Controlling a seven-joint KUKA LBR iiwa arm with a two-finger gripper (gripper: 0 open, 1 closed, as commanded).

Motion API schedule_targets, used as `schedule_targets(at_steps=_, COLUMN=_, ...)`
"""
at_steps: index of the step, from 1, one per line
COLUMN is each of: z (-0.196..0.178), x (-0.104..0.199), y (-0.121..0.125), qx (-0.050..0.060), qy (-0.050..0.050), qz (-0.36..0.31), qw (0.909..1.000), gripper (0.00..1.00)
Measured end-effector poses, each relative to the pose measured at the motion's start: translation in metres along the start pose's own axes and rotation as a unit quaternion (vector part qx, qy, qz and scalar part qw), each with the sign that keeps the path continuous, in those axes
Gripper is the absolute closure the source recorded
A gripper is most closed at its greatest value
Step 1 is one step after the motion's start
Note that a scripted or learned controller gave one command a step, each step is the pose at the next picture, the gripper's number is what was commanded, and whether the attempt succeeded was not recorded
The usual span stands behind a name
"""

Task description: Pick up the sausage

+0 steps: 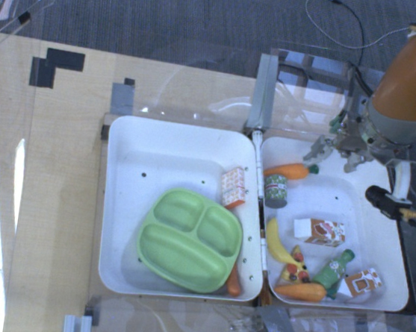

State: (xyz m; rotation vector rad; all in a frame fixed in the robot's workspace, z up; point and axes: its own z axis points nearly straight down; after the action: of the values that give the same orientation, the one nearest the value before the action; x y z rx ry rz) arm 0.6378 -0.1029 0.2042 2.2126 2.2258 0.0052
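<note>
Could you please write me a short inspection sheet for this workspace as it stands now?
Surface: two white bins; left bin, right bin.
Job's things: sausage in the left bin, wedged between the green divided plate and the bin wall.
Clutter: snack packet in the left bin; carrot, can, banana, green bottle and small cartons in the right bin.
Grippers: gripper open above the right bin, holding nothing.
Cables: cable looping on the floor.
Surroundings: wooden bench, dark carpet.

Robotics lab, by the look of it. Light wood bench [38, 201] w/ two white bins [122, 188] of toy food, clear plastic guards [203, 86], loose cables [346, 24], grey carpet [175, 7] behind.
</note>
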Motion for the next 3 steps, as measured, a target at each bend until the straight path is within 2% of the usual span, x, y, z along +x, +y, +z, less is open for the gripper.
schedule_targets(at_steps=1, z=-0.012, x=0.001, y=0.002, qx=-0.003, qy=0.000, qz=-0.002, qw=1.0000, gripper=1.00)
schedule_targets(at_steps=2, z=0.099, x=-0.002, y=0.000, qx=0.001, qy=0.000, qz=-0.001, qw=1.0000, gripper=1.00)
schedule_targets(at_steps=3, z=0.068, x=-0.005, y=-0.091, qx=-0.001, qy=0.000, qz=-0.050, qw=0.9988, gripper=1.00)
